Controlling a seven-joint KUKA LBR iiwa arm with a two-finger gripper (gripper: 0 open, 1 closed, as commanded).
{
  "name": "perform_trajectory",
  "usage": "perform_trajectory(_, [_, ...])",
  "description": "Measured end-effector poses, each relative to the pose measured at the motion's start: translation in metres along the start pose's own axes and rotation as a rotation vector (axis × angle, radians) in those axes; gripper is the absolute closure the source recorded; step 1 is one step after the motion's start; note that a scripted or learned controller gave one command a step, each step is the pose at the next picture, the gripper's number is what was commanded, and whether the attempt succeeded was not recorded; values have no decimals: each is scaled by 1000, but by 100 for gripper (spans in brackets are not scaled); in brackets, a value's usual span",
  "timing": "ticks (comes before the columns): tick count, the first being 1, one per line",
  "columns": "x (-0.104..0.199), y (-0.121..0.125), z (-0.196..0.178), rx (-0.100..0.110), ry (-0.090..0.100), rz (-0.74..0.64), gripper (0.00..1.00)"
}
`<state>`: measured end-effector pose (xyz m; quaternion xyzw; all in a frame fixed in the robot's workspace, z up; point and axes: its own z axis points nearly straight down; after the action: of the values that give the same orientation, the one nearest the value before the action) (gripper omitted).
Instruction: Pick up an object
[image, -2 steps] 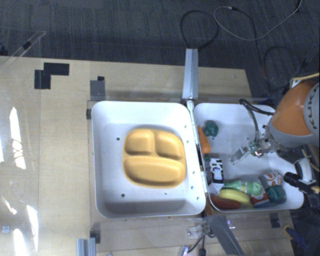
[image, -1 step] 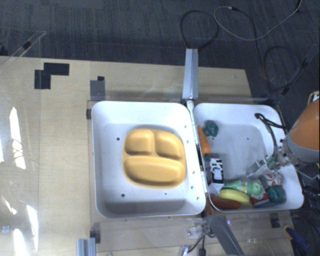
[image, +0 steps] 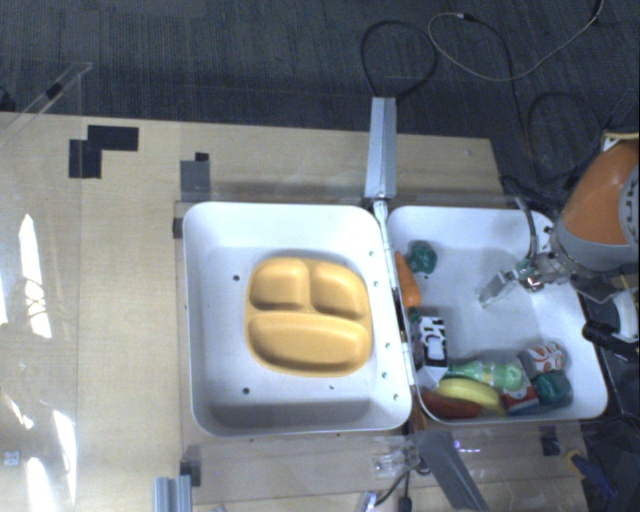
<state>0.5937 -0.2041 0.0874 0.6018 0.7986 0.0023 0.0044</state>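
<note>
Banana (image: 470, 391) among clutter along right bin's (image: 590, 330) front wall, tool (image: 497, 288) above bare floor, grip state unclear

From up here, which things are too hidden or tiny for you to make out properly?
- The gripper: too small and blurred to read.
- The pile along the right white bin's near edge, around the yellow banana-shaped toy: overlapping, so shapes merge.
- The black-and-white printed box: print too small.

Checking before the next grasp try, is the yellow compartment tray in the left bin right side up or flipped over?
Flipped over: the yellow compartment tray shows three bulging humps, not hollows, lying in the left bin.
</note>
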Motion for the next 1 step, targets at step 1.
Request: perform_trajectory(1, [0, 0, 0, 0, 0, 0, 0])
